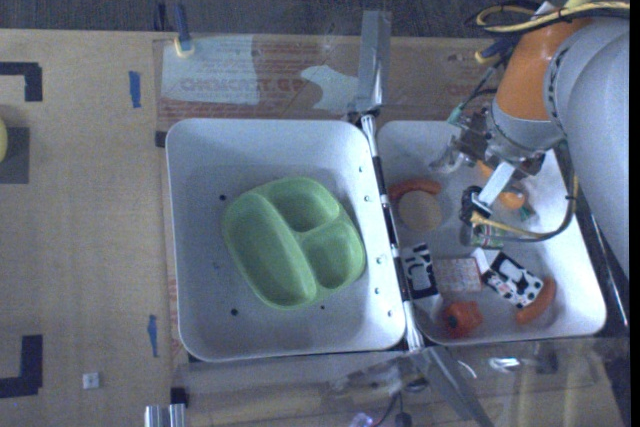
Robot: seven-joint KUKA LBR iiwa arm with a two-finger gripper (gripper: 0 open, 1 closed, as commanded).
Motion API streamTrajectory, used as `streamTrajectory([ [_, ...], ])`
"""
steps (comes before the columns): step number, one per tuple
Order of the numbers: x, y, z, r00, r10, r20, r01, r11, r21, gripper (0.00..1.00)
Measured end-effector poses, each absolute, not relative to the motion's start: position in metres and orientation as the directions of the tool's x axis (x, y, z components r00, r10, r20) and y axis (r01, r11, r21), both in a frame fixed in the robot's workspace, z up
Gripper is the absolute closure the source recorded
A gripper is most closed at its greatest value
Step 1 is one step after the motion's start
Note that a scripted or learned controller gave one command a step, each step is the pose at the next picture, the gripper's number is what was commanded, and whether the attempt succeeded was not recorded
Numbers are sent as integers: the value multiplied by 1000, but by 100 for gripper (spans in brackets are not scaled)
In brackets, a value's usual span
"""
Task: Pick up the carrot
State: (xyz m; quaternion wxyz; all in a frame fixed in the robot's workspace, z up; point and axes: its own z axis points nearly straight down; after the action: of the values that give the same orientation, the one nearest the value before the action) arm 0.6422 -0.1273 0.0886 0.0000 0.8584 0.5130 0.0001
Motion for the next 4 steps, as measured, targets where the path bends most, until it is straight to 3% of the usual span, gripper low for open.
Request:
streamTrajectory([
  [1, 584, -197, 99, 603, 798, 4, 798, -603, -5, 0],
  [2, 615, -198, 85, 741, 671, 3, 671, -741, -10, 0],
  [3, 600, -209, 90, 846, 532, 14, 532, -846, -4, 0],
  [4, 558, -210, 94, 800, 599, 27, 599, -801, 4, 0],
])
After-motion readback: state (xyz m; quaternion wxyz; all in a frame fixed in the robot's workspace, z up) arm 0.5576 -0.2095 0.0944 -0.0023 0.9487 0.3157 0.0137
